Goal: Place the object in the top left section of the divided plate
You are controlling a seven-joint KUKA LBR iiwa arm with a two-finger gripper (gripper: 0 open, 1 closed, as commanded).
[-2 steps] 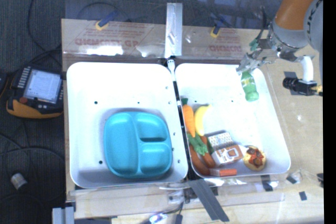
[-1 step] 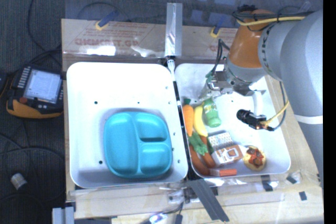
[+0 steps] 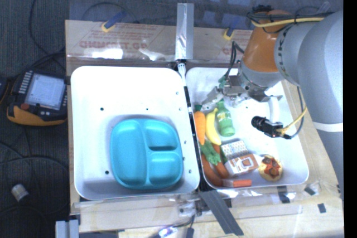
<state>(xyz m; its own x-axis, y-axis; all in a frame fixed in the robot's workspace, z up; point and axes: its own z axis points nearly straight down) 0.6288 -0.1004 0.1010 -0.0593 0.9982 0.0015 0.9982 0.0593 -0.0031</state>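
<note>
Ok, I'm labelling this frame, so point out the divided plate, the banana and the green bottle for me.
divided plate (image 3: 129, 149): camera view, bare floor of its large left section.
banana (image 3: 212, 129): camera view, middle of its yellow curve.
green bottle (image 3: 225, 122): camera view, middle of its body.

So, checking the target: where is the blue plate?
The blue plate lies in the left bin, toward its front right corner, near the divider beside the toy food.

Divided plate (image 3: 146, 154): I see turquoise blue.
Bins (image 3: 89, 97): white.
Bottle (image 3: 225, 121): green.
Banana (image 3: 211, 127): yellow.
Carrot (image 3: 199, 125): orange.
Arm band (image 3: 261, 53): orange.
</note>
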